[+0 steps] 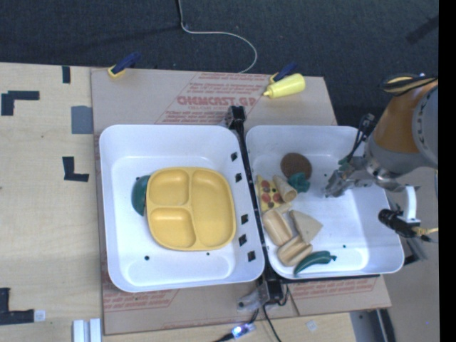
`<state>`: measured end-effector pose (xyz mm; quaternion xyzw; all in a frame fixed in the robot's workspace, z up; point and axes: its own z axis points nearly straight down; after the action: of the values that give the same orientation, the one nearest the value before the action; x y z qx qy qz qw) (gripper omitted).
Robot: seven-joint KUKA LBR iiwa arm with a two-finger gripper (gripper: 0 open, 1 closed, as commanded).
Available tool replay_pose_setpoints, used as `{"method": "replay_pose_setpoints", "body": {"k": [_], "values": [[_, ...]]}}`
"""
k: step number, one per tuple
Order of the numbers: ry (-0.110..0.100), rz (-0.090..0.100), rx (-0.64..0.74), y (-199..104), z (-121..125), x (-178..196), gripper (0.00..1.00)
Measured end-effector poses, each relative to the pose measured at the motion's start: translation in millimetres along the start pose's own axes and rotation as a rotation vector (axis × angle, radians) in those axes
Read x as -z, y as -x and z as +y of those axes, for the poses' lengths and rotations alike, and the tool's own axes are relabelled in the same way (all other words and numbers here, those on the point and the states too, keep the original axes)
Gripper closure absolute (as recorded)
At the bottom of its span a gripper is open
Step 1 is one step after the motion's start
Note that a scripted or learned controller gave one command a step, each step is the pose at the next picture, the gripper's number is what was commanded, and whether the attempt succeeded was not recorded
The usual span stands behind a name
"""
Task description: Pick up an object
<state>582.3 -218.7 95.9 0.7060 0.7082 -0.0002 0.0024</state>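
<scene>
- Small objects lie clustered at the left side of the right bin (370, 262): a brown round piece (295, 164), tan blocks (285, 237), a green curved piece (313, 260).
- The gripper (336, 184) hangs low over that bin's bare middle, just right of the cluster; how wide it stands I cannot tell.
- The left bin (121, 148) holds a yellow divided plate (191, 209).
</scene>
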Motion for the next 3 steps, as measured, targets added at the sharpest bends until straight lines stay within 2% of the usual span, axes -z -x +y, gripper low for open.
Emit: {"method": "replay_pose_setpoints", "body": {"k": [1,2,3], "values": [[0.000,0.003,-0.001,-5.4,-3.3,44.9,1.00],[0.002,0.002,-0.001,-10.8,-3.5,107.3,1.00],[-0.001,0.003,-0.001,-11.2,-2.6,130.1,1.00]]}}
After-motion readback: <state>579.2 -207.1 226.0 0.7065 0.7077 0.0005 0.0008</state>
